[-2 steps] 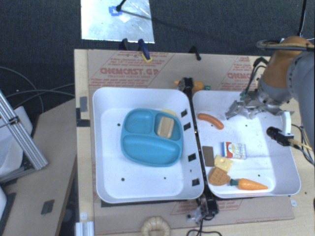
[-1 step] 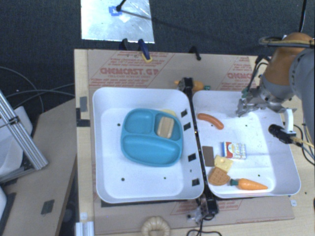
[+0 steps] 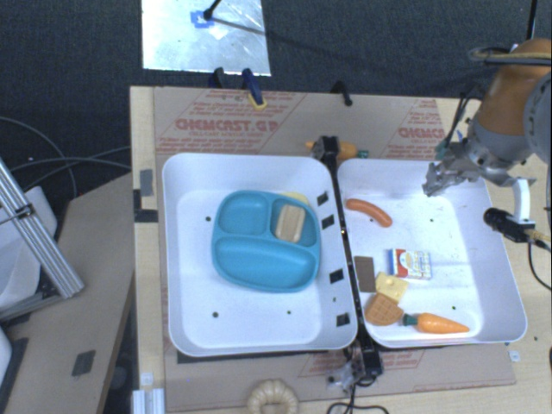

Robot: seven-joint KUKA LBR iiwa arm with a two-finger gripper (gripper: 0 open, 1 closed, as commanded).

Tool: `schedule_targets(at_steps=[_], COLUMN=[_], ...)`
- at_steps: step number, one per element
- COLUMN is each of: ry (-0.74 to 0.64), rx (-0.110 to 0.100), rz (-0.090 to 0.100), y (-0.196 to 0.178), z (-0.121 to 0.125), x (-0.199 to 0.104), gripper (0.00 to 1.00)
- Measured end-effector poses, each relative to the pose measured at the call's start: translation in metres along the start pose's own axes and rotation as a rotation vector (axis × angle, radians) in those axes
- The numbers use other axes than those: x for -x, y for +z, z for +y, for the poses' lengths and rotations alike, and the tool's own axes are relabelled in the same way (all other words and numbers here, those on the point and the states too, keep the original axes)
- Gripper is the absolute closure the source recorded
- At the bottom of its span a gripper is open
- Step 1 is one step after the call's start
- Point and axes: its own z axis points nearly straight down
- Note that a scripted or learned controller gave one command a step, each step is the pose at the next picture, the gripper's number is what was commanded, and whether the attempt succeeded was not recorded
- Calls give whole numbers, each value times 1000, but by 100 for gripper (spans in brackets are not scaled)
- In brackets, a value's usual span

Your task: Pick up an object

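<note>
Two bins are sitting side by side on the bench. In the left bin [image 3: 185, 231], a divided tray [image 3: 250, 261] is lying near the middle, and a slice of bread [image 3: 290, 223] is resting in its far right compartment. In the right bin [image 3: 492, 266], a sausage [image 3: 369, 211] is lying toward the far left corner. A small carton [image 3: 408, 264] is sitting near the middle. A cheese wedge [image 3: 391, 286], a cracker [image 3: 383, 310] and a carrot [image 3: 438, 323] are lying along the near edge. The gripper [image 3: 438, 179] is hanging over the far edge.

A cardboard-topped bench [image 3: 233, 119] bears two white bins, left [image 3: 190, 317] and right [image 3: 492, 274], touching side by side.
</note>
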Motion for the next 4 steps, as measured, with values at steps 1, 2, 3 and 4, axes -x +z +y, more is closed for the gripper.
schedule_targets(at_steps=[1, 2, 3, 4], ry=[-1, -1, -4, -4], rx=[2, 2, -2, -2], rz=[-1, -1, 2, 2], y=[-45, -84, -84, -93], z=[5, 7, 5, -9], x=[4, 4, -46, -92], gripper=[100, 100, 100, 100])
